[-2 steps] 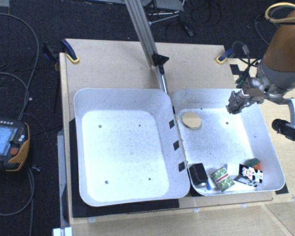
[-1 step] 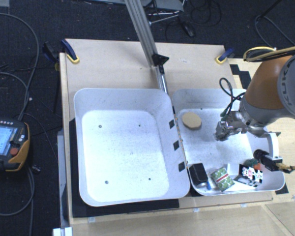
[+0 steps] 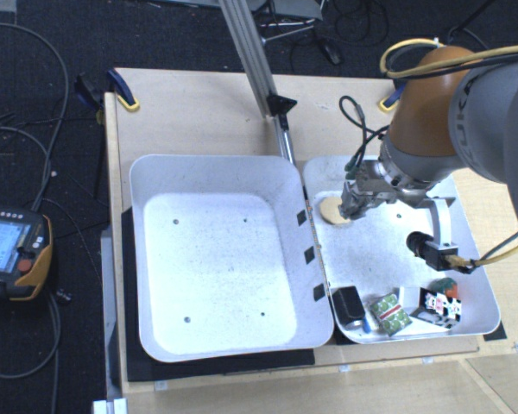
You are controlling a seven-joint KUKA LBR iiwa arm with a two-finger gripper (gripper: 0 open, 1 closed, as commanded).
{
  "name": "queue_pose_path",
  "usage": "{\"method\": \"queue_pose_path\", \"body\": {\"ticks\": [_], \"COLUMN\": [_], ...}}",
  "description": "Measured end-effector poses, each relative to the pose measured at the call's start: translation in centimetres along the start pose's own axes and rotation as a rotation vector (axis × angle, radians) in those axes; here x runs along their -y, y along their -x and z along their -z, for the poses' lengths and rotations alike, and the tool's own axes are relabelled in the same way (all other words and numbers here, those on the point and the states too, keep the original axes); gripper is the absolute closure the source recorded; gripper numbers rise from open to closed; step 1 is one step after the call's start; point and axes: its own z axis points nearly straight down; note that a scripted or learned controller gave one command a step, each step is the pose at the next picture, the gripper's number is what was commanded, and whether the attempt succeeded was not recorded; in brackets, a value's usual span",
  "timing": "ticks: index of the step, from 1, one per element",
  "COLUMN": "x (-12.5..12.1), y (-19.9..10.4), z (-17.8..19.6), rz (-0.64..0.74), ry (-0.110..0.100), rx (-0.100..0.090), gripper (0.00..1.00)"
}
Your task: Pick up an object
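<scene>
Tool (image 3: 356,203) is low in the right bin (image 3: 388,240), directly beside a pale round object (image 3: 330,211) at the bin's left wall. Whether it grips anything cannot be told. The object appears flat, light and rigid; judged best taken across its edges. Nearer than the tool lie a black block (image 3: 348,304) and green packet (image 3: 389,313).

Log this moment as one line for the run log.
arm: over right bin | gripper: low beside tan round object | grasp: unconfirmed
</scene>
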Motion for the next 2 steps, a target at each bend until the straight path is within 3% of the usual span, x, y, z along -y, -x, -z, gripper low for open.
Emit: {"method": "queue_pose_path", "body": {"ticks": [1, 2], "x": [-1.5, -1.7], "y": [-6.0, -13.6], "z": [-0.3, 5.7], "rz": [-0.003, -0.002], "ry": [-0.005, -0.001], "rx": [0.0, -0.001], "gripper": [1.0, 1.0]}}
